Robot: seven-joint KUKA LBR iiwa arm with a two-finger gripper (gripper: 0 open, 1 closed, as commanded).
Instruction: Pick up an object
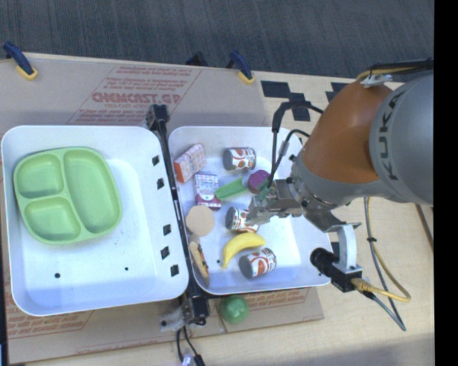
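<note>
My gripper (253, 207) sits over one of three cans (241, 219) in the right bin (309, 277); grip unclear. One banana (240, 245), two cartons (189, 163). Cardboard (133, 97) reads "CHEMCAST GP".

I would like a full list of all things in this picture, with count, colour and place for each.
Bins: 2, white, side by side on the bench.
Tray: 1, green, left bin.
Cans: 3, red-white, right bin.
Cartons: 2, red-white, right bin's upper left.
Banana: 1, yellow, right bin.
Disc: 1, tan, right bin's left side.
Ball: 1, green, below the right bin.
Clamps: 2, blue-yellow, cardboard's top edge.
Gripper: 1, grey, over the right bin.
</note>
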